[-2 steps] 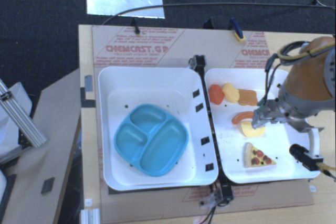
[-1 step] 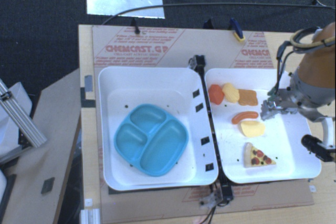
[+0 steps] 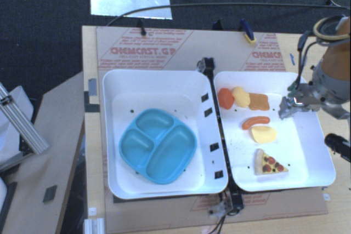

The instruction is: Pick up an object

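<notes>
Two white bins sit side by side on the worktop (image 3: 71,118). The left bin (image 3: 118,93) carries a blue divided plate (image 3: 158,145), lying flat in the lower middle of the frame. Over in the right bin (image 3: 312,167), the toy food is spread out: a red-orange piece (image 3: 225,98) touching a yellow piece (image 3: 240,96), and right beside those a brown toast-like square (image 3: 259,101), all along the bin's upper part. Below them a sausage (image 3: 255,122) lies just above a pale yellow slice (image 3: 264,133), and a pizza wedge (image 3: 268,163) rests lower still, near the bin's bottom rim. The jaws (image 3: 290,106) hang at the right of the frame, over the right bin's upper right area, to the right of the toast and apart from it. Whether they're parted or closed, I can't tell; nothing is seen between them.
</notes>
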Robot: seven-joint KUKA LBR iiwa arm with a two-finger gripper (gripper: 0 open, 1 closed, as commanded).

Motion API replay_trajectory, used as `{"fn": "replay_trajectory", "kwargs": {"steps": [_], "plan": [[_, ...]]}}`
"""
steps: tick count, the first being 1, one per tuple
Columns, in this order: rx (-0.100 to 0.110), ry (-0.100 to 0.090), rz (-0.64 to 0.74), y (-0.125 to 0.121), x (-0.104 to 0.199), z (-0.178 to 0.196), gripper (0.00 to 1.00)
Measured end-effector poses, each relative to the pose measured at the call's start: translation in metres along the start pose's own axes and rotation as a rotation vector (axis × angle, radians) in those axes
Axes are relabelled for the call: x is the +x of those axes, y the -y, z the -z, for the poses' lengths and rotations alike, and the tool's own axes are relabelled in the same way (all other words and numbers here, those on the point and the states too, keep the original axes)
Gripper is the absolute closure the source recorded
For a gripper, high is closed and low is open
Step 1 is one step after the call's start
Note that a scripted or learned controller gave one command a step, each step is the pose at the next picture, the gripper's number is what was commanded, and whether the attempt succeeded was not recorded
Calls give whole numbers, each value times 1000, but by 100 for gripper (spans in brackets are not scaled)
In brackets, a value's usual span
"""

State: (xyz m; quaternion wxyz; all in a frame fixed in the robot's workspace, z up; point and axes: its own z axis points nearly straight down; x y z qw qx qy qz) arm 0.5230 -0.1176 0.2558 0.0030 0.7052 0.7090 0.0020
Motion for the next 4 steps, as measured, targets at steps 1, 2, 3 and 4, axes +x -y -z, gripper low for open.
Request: {"fn": "replay_trajectory", "kwargs": {"steps": [1, 2, 3, 4], "plan": [[4, -2, 4, -18, 42, -10, 100], [4, -3, 5, -34, 90, -3, 100], [6, -4, 6, -48, 146, -18, 100], [3, -4, 6, -63, 202, -11, 100]]}}
